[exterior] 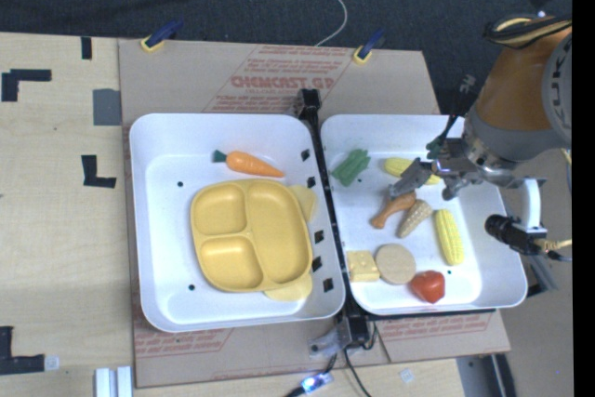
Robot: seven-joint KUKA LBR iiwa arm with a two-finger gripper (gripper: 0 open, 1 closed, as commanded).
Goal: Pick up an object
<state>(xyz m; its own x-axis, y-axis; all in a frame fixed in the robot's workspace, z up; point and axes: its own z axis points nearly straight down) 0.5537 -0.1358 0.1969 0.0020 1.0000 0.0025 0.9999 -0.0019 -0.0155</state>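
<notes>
From the fixed overhead camera, the arm reaches in from three o'clock and its end effector [429, 174] hangs over the upper part of the right bin [493, 295]. Its dark fingers look spread fairly wide, with nothing between them.

The likeliest target, judging by nearness, is the brown sausage-shaped piece [391, 210], which lies just off the end effector toward seven o'clock. Its long axis runs from about two o'clock down to eight o'clock. Beside it, touching or nearly so, lies a tan corn-like piece [415, 218] on much the same slant. A yellow corn cob [449, 236] lies at five o'clock from the end effector, its axis close to twelve-to-six.

A small yellow piece [398, 166] at nine o'clock is partly covered by the fingers, so its shape is hard to make out. How high the fingertips sit above the bin floor cannot be judged from this slant.
</notes>
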